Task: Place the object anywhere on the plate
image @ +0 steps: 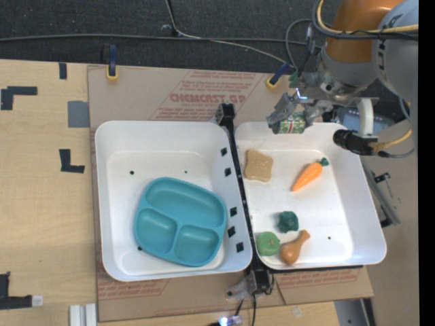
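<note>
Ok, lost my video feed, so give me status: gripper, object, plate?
Gripper over right bin's far edge, shut on a small red-green object. Blue plate waits in left bin. Divider between bins lies across the route.

Wooden bench [41,202] bearing a cardboard sheet [197,94] with red print, held by a yellow clamp [111,70]. Dark carpet [136,9] behind, crossed by a black cable [170,29]

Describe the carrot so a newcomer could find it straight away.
Look in the right bin, the one without the blue plate. In its upper right part lies the carrot, right of the bread slice. It is the only orange cone, with a small green top.
</note>
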Controlling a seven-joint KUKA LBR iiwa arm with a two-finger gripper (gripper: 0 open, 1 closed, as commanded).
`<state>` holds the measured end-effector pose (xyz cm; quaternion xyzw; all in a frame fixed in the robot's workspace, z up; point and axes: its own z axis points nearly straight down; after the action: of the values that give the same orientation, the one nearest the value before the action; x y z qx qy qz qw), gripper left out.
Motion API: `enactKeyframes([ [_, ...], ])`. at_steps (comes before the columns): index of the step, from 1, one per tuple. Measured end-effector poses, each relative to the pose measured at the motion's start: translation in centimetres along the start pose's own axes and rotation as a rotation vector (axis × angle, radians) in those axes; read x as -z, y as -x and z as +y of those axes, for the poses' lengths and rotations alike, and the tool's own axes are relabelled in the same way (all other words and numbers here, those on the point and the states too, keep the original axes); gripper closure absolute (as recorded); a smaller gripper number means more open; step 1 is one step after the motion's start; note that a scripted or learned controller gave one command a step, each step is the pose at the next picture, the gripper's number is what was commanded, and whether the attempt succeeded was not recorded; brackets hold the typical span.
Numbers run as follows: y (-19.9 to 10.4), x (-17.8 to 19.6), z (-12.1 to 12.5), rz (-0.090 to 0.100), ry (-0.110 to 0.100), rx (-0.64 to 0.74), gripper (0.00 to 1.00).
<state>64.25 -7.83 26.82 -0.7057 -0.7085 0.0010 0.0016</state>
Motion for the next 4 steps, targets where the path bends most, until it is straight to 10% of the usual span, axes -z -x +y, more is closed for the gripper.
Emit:
enactKeyframes([
  [4, -18.1, -5.2, -8.1, -0.001, -0.001, 0.001, 1.0],
])
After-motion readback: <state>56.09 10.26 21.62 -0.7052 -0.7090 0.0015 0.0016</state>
